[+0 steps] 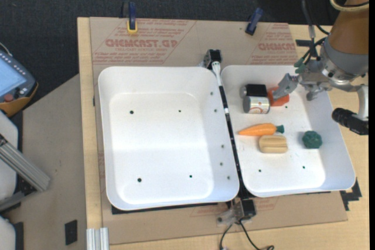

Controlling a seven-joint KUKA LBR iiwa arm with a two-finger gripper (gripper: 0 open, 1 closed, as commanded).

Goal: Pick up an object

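The jaws' state cannot be told; the grey two-finger gripper is poised above the small orange-red block, which should be centred between them before closing.

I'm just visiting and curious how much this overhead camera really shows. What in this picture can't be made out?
- Tool: too blurred and small in the camera view to tell whether it grips anything.
- Orange-red object: partly hidden beneath the tool, so its shape is unclear.
- Arm: cut off by the picture's right edge.
- Can: label too small to read.
- Green object: too small to identify.
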